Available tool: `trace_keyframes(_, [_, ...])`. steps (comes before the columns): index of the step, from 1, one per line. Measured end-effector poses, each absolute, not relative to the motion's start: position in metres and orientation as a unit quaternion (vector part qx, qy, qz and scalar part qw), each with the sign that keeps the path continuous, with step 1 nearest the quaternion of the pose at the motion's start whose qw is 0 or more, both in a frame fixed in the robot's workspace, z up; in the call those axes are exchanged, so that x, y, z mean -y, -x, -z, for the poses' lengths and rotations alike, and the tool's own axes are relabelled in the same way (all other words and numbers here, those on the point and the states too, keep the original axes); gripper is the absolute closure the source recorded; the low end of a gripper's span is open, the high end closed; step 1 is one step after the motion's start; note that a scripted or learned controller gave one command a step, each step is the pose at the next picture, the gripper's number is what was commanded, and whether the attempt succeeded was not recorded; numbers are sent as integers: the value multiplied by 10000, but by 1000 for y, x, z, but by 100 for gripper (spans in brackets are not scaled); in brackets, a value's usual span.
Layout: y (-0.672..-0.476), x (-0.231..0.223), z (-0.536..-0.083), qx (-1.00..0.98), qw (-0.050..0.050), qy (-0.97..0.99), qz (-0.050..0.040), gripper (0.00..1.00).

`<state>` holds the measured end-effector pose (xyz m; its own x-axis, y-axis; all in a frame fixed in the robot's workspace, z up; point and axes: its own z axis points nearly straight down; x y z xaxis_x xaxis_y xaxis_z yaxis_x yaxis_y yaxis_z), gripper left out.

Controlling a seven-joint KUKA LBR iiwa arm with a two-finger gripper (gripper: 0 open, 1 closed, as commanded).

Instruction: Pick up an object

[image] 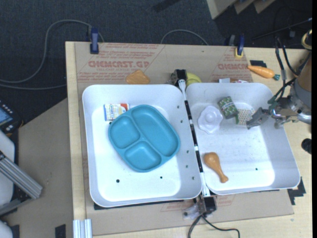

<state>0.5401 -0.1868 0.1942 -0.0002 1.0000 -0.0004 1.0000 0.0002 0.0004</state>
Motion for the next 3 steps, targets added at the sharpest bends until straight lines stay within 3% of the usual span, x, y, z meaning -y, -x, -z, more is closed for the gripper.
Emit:
trace_keyframes(1, [-606,134,-149,-7098,1,-7044,-12,0])
trace_keyframes(2, [-636,130,-84,-7083,13,-7059,-11,0])
trace_keyframes(3, [-665,142,-84,-7089,-61,-7053,40,0])
